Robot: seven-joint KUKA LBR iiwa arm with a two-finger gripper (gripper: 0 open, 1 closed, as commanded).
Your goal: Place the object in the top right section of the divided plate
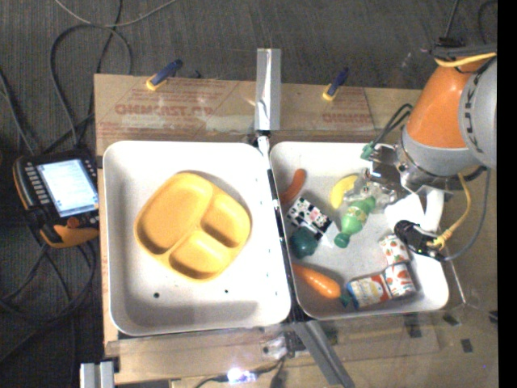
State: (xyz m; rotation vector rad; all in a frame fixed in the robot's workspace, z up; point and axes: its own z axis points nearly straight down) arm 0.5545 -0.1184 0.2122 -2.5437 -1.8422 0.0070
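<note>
The tool hangs low over the right bin, right at the top of a green bottle lying there, though whether it is open or gripping I cannot tell from here. The yellow divided plate sits in the left bin, with a carrot and cans near the bottle

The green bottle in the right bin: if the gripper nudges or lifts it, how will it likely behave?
The green bottle lies on its side, so its round body would probably roll when pushed. It looks like smooth plastic, likely light and somewhat slippery. The gripper sits right at it, with the yellow piece close by, so a nudge may shift both.
</note>
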